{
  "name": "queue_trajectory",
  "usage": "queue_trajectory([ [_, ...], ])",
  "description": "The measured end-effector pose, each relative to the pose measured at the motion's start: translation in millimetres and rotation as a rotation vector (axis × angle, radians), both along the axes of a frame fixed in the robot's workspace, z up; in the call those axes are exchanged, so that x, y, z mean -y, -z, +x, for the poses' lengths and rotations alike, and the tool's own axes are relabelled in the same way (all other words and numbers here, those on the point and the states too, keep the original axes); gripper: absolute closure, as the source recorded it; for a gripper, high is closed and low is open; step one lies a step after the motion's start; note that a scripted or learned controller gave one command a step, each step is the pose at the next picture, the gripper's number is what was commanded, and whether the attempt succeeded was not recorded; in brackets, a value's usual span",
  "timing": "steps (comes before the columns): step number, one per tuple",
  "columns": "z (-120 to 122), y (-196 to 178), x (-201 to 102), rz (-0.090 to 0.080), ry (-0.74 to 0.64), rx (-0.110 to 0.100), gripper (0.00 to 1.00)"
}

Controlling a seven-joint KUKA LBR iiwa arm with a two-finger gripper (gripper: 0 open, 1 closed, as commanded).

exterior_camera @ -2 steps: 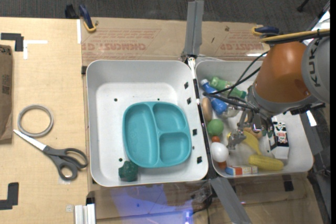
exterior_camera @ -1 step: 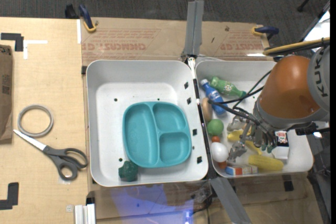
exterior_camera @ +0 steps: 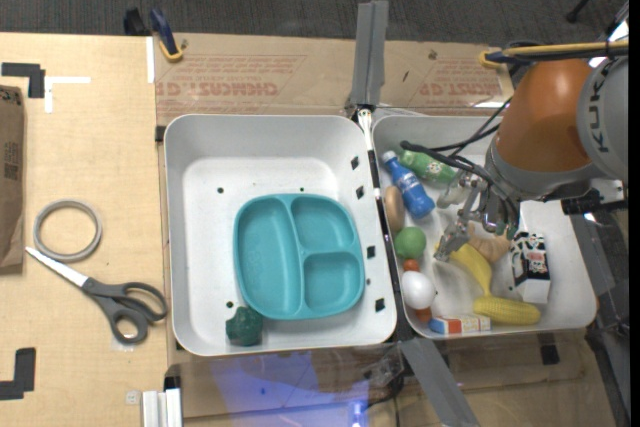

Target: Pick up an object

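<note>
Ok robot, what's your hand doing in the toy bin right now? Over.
Hand low in the right bin, above the banana. Nothing seen held. Blue bottle, green ball, white egg crowd close.

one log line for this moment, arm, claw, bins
arm: over right white bin | claw: low among toys, by yellow plastic banana | grasp: unclear | left white bin: teal divided plate

Tool (exterior_camera: 470, 227) low, arm (exterior_camera: 545, 120) overhead
</note>
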State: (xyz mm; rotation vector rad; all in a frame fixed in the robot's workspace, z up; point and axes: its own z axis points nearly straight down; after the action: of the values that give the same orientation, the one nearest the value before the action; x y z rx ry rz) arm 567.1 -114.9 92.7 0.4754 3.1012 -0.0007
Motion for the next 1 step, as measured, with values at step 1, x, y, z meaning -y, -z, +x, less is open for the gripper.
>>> queue_trajectory([
  [1,1.2,-9.9,-0.1,-0.002,-0.002,0.004,1.0],
])
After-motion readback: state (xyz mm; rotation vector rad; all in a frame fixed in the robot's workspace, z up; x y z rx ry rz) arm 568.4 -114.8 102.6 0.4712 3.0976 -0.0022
